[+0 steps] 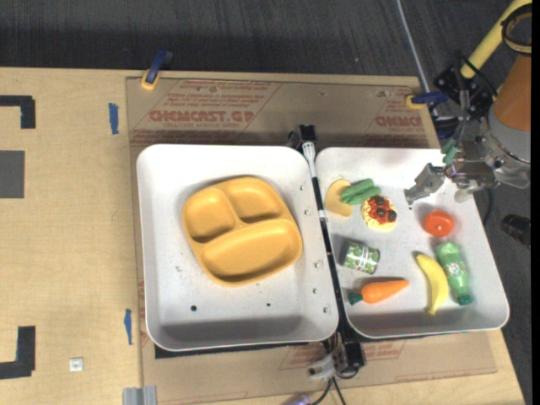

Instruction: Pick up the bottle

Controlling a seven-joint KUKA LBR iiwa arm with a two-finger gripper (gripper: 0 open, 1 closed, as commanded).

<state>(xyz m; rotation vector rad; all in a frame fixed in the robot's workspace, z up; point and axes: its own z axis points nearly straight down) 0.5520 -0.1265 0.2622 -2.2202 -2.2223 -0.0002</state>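
Bottle (453, 271), green and lying on its side, rests in the right bin (494, 289) near that bin's right wall, just beside the banana (433, 282) and just below the tomato (438, 223). Nothing of the pick is done as far as this view shows: the bottle is on the bin floor and no part of the arm touches it.

The hand (440, 180) hangs over the upper right part of the same bin, reaching in from the right. Its fingers (419, 187) stand apart, one grey tip pointing toward the middle of the bin, and nothing lies between them. The bottle sits below the hand in the picture, toward the near edge of the bin, with the tomato in between; the two are near but clearly apart.

What is left, in my judgement, is the whole grasp: bring the hand over the bottle, lower it, close on the body and lift. The banana pressed along the bottle's left side and the bin wall on its right leave little room for the fingers, so closing across the bottle's narrow width looks like the awkward part.

Elsewhere in the right bin lie a carrot (380, 291), a small green can (361, 257) and a little pizza (380, 212); the left bin (160, 226) holds a yellow divided plate (240, 228).
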